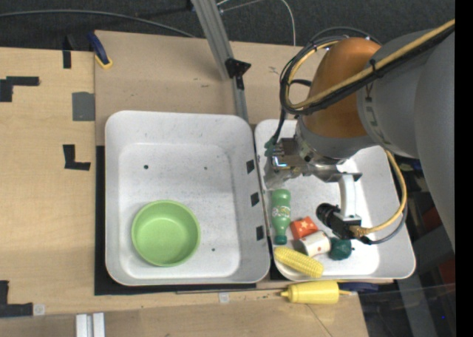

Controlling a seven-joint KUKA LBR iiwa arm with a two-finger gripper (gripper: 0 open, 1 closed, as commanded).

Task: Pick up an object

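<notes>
Camera view: The gripper [278, 167] hangs over the upper left part of the right bin [389, 258], close to the wall shared with the left bin [185, 127]. Whether it is released or clenched cannot be told from this angle; nothing is seen in its grasp.

The nearest candidate is the green bottle [280, 214], lying just below the gripper along the shared wall. Near its lower end are an orange and white block [310, 236], a corn cob [299, 261] and a dark green piece [341, 249]. A green bowl [165, 233] sits alone in the left bin. A yellow bottle [314, 293] lies on the bench outside the bins.

Procedure, as judged:
1. Centre the gripper over the middle of the green bottle.
2. Close across the bottle's narrow width, not along its length.
3. Keep clear of the bin wall during descent.
4. Lift straight up to avoid dragging the block.

Markings: the green bottle carries a pale label; its writing is too small to read.
</notes>
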